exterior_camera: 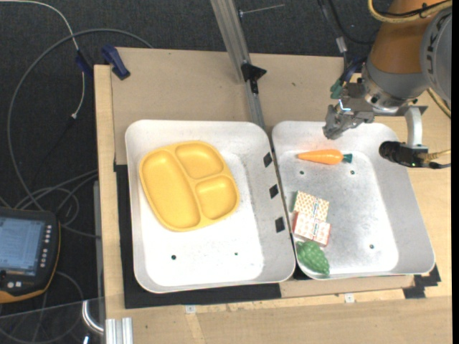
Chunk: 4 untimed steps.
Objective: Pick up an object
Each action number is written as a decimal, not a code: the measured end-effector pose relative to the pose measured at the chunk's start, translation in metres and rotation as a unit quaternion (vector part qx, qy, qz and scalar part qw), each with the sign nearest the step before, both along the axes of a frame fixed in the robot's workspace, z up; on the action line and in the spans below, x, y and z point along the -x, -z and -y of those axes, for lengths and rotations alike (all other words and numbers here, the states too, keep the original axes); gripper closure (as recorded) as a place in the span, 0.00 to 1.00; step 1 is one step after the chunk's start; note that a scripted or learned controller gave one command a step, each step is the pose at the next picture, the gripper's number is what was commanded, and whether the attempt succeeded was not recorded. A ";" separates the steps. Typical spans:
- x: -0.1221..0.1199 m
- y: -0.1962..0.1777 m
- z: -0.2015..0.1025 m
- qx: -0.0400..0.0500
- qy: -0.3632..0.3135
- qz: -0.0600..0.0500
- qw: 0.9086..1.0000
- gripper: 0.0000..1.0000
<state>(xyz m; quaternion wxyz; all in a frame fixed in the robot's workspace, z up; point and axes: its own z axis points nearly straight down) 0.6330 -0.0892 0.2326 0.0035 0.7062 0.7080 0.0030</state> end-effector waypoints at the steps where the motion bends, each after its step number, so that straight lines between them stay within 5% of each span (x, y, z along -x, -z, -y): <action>1: -0.002 -0.055 0.000 0.000 0.000 0.000 1.000 1.00; 4: 0.028 -0.036 -0.173 -0.002 -0.002 -0.006 1.000 1.00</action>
